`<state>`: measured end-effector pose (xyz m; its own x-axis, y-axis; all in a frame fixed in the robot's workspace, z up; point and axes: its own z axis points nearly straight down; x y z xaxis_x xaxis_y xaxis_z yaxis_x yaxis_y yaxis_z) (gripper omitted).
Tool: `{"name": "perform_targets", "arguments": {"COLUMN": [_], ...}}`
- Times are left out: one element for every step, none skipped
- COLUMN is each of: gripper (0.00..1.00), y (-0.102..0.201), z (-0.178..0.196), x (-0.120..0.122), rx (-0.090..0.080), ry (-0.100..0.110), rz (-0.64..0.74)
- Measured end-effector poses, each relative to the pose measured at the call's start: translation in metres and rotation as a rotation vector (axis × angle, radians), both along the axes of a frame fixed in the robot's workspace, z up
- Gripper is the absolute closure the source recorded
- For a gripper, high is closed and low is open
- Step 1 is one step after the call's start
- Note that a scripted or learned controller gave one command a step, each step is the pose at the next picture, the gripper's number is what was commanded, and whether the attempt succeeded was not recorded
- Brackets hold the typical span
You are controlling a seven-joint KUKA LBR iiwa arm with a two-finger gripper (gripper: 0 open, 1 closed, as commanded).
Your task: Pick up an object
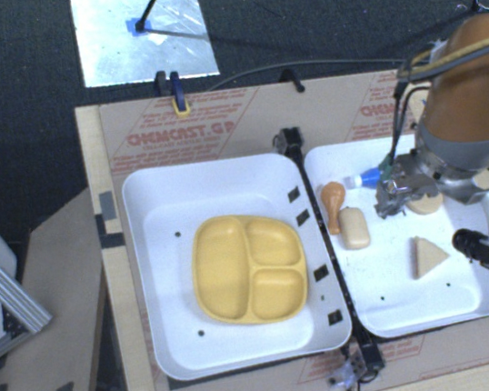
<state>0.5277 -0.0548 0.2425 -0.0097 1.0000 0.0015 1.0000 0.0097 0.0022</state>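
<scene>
White plastic bins, two, shallow, rounded corners, side by side on a brown cardboard sheet [213, 112]. Sheet carries red print, "CHEMCAST GP" readable at the back left, repeated partly at the back right.

Left bin [157, 250]: one item, a pale yellow divided plate [249, 267], three compartments, smooth, rounded-square outline, sits about centre of the bin.

Right bin [401, 312]: counting what I can make out:
- one tan wooden-looking peg or pin shape [332, 204] with a rounded orange-brown head, lying near the shared wall
- one beige rounded block [354, 228], soap-like, touching or just beside the peg
- one pale wedge [427, 256], triangular, cheese-like, lying apart toward the right
- one blue-and-white item [366, 180], small, partly hidden, kind unclear
- one pale round piece [426, 203] mostly hidden under the wrist

Black clips along the shared rim between bins, several.

Arm comes in from the right, grey body with orange band [468, 39] on top. Gripper [390, 199] is down in the right bin, just right of the beige block and near the blue item. Claw state: cannot tell, the metal hardware is too cluttered to read. Nothing visibly between the fingers.

Beyond the bench: one shiny foil-like square [145, 31] on the dark floor with a blue mark.
</scene>
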Motion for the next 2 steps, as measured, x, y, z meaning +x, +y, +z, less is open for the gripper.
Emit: {"name": "perform_targets", "arguments": {"gripper": [1.0,1.0], "y": [0.051,0.093], "z": [0.007,-0.005], "x": [0.017,0.035], "rx": [0.0,-0.001], "ry": [-0.002,-0.001], "rz": [0.0,-0.001]}}
